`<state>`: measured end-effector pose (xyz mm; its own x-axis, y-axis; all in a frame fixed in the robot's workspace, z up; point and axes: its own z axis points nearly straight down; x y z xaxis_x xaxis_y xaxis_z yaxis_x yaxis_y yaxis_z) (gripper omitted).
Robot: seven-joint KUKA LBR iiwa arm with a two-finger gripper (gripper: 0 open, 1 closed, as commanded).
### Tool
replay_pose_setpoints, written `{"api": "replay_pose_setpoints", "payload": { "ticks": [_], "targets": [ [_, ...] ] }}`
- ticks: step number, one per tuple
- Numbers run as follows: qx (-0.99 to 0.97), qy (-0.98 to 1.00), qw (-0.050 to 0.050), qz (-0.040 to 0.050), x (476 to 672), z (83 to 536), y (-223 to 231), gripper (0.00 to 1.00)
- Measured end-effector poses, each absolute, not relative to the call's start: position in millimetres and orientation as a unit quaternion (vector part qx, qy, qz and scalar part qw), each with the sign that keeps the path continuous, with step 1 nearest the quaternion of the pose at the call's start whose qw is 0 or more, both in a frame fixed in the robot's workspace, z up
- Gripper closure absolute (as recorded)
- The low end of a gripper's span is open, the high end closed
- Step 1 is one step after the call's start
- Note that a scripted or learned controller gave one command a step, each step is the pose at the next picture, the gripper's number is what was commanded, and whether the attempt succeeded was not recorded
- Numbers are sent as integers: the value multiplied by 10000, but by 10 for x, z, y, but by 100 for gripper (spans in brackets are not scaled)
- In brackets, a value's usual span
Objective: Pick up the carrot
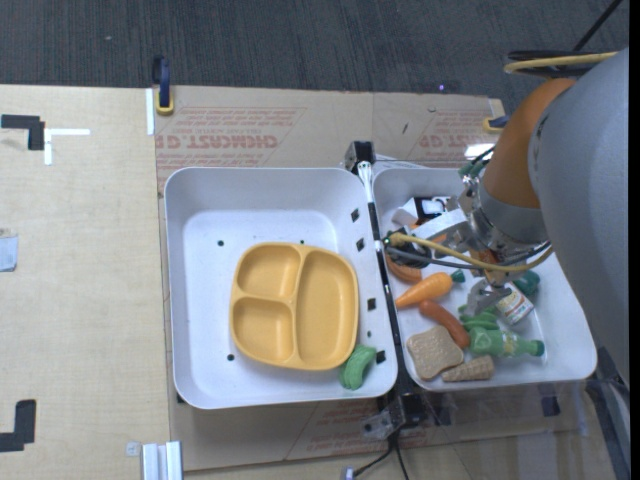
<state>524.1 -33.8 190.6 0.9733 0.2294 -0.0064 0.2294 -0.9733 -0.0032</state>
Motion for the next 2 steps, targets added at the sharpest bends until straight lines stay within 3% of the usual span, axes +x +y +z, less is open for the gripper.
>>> {"api": "replay_pose_setpoints", "payload": {
  "ticks": [1,2],
  "targets": [
    [-9950,-995,13,28,5134,1046,-928,0],
    [-9940,-1090,14,31,5568,1010,-930,0]
  ]
}}
